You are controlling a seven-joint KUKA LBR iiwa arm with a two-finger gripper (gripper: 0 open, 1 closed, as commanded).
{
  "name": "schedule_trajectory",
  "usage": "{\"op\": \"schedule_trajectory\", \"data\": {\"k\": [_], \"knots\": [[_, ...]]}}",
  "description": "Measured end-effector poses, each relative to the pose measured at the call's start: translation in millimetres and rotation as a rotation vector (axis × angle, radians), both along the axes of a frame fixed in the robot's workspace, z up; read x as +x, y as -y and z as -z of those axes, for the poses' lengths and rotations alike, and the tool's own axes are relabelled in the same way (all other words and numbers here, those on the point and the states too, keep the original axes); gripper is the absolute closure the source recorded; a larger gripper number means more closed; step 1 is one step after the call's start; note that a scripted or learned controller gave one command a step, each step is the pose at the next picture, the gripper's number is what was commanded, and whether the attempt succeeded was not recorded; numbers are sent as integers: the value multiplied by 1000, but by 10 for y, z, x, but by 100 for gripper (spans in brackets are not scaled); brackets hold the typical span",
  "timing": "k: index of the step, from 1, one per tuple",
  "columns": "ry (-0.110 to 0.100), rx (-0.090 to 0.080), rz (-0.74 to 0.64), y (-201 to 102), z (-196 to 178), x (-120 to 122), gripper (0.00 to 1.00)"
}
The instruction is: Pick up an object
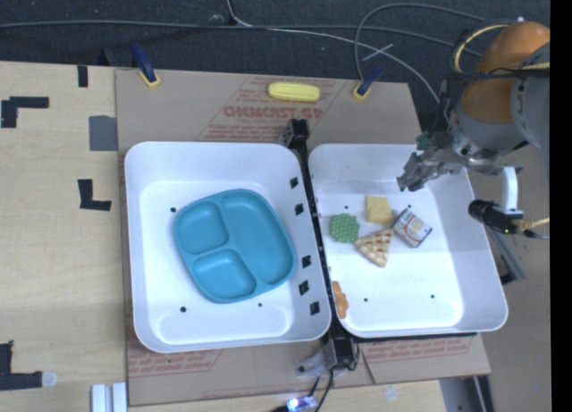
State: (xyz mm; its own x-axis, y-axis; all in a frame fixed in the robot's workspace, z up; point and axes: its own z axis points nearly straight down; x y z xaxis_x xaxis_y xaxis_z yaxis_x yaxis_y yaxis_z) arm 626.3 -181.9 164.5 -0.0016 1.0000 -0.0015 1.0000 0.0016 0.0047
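My gripper [414, 178] hangs over the upper right part of the right bin [447, 312], with nothing visibly held. Below and left of it lie several small items: a yellow block [378, 209], a small silver can [412, 227], a waffle-patterned wedge [375, 246] and a green round piece [344, 228]. A small orange piece [340, 298] rests at the bin's left wall. The gripper is apart from all of them; the yellow block and the can are the closest.
The left bin [152, 312] holds a blue three-compartment plate [233, 243]. A yellow banana-like object [293, 91] lies on the cardboard behind the bins. Blue clamps [146, 68] hold the cardboard. Cables arc over the back right.
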Motion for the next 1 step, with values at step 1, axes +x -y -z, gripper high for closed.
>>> {"op": "schedule_trajectory", "data": {"k": [1], "knots": [[1, 0, 0, 31, -633, 35, 100]]}}
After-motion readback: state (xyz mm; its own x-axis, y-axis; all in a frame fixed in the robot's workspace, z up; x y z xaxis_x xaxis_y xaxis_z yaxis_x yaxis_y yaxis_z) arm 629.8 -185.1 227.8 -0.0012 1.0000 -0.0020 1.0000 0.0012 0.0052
